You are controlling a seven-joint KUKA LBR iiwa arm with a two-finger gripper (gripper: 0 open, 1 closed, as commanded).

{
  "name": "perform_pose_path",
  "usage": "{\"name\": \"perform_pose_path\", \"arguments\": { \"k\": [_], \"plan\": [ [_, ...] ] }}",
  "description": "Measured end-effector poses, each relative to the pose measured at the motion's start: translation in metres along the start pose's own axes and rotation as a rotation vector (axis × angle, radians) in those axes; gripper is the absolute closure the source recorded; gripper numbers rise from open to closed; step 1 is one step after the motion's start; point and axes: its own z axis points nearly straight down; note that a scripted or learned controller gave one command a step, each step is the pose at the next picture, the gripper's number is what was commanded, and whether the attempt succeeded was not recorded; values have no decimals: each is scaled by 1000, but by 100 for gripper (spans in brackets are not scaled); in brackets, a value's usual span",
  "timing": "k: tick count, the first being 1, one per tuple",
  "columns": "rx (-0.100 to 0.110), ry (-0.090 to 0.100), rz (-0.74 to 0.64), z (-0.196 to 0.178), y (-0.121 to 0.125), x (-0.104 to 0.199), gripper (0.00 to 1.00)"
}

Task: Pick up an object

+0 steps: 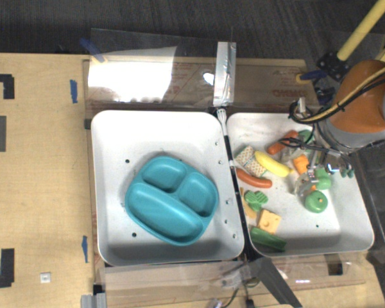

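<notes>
Robotics laboratory: a cardboard-covered bench (38, 172) with tape markers, two white bins (109, 133), and a cabled robot arm (362, 101).

The arm (366, 104) is cut off by the right edge; its gripper (313, 175) sits low among the toys, its tips too cluttered to read. Small orange and green pieces (301, 162) beneath it blur together; their kinds cannot be told.

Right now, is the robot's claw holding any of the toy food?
It cannot be told. The gripper is down among the toy food in the right bin, near a green apple, but its tips are too cluttered.
</notes>
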Motion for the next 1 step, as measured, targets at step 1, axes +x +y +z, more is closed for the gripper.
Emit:
{"name": "perform_pose_path", "arguments": {
  "k": [1],
  "plan": [
    [4, -16, -1, -14, 0, -5, 100]
  ]
}}
